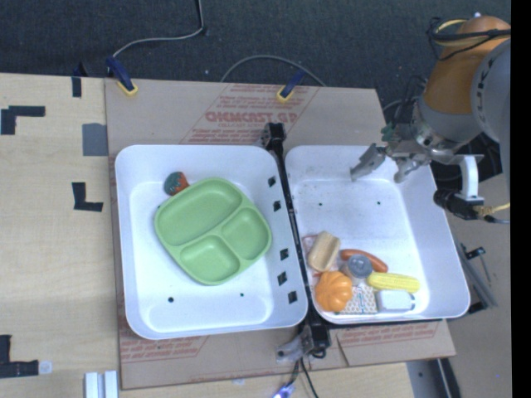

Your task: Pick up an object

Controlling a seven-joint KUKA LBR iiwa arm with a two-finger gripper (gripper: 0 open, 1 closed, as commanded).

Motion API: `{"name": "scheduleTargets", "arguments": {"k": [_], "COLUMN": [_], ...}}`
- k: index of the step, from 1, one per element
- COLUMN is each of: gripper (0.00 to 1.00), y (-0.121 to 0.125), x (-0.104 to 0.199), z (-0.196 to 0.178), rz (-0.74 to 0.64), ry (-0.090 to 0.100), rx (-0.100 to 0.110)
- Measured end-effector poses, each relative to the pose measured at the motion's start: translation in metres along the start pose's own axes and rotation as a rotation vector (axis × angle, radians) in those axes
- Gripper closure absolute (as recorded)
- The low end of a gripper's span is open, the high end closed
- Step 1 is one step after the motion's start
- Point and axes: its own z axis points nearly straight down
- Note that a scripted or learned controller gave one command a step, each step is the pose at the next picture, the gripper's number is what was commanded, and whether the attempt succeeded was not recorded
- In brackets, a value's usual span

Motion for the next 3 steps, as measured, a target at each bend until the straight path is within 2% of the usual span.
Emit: {"name": "scheduleTargets", "arguments": {"k": [1, 2, 3], "gripper": [0.0, 0.0, 0.0], "y": [-0.068, -0.122, -0.095], "x": [0.012, 0.064, 0.052], "z": [0.071, 0.104, 0.104], "rz": [0.001, 0.003, -0.001], "ry": [0.001, -0.005, 0.004], "rx": [0.003, -0.017, -0.004]}}
